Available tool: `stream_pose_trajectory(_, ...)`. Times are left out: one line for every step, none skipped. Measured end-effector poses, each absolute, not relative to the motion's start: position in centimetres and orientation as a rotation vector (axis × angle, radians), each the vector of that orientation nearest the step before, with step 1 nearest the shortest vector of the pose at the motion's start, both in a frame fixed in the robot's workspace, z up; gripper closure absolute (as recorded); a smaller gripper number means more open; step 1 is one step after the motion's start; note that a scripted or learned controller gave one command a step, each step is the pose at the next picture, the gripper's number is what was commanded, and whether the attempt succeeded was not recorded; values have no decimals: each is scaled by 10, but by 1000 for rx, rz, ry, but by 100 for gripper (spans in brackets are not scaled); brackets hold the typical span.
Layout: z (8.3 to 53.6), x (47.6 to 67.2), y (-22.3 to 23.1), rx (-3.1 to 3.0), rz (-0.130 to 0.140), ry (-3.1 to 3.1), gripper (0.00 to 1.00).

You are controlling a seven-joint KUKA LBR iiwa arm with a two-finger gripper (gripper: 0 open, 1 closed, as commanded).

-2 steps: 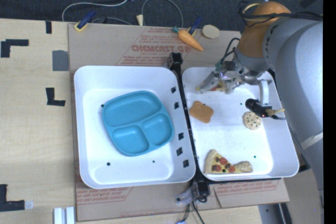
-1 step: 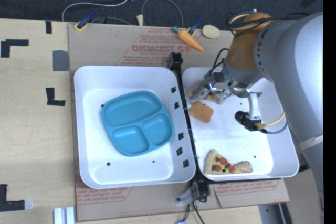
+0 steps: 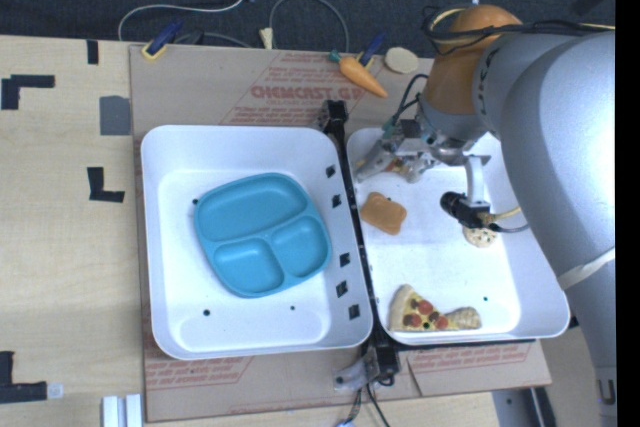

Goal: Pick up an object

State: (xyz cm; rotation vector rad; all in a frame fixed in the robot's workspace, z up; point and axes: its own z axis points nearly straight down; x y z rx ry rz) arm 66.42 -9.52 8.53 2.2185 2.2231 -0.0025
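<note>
My gripper (image 3: 388,165) hangs low over the back left part of the right bin (image 3: 520,310), open, with bare bin floor between its fingers. A brown toast-like piece (image 3: 383,213) lies just in front of the gripper, apart from it. A pizza slice (image 3: 433,316) rests near the bin's front wall. A chocolate-chip cookie (image 3: 482,236) sits to the right, partly behind a black part of the wrist (image 3: 458,205).
The left bin (image 3: 170,155) holds a blue divided plate (image 3: 262,232). Outside the bins, behind the right one, lie a toy carrot (image 3: 362,75) and a pale round item (image 3: 402,60). The big grey arm (image 3: 560,115) covers the right bin's right side. Cables run along the back.
</note>
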Motion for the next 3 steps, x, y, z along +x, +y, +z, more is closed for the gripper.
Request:
stream_pose_trajectory(87, 624, -102, 2217, 2, 2219, 0)
stream_pose_trajectory(85, 665, -107, 2218, -3, 2227, 0)
stream_pose_trajectory(87, 625, -103, 2218, 2, 2218, 0)
